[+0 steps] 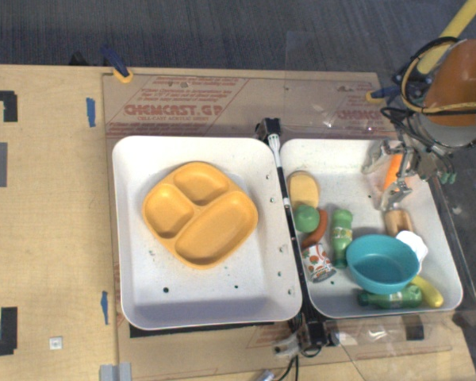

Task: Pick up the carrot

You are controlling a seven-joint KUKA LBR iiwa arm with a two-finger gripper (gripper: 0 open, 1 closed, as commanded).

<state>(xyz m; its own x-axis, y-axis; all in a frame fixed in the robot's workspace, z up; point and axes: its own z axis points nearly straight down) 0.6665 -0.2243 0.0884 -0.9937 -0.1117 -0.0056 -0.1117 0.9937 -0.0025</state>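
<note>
The green bottle (390, 297) lies at the right bin's (448, 236) near edge, while the gripper (397, 173) grips the carrot (392, 171) (orange) and should lift.

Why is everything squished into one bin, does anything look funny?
Yes. The right bin is crowded: a teal bowl sits among toy foods and a green bottle, some leaning on each other. The left bin holds just a yellow divided plate. An orange carrot sits at the claw.
</note>
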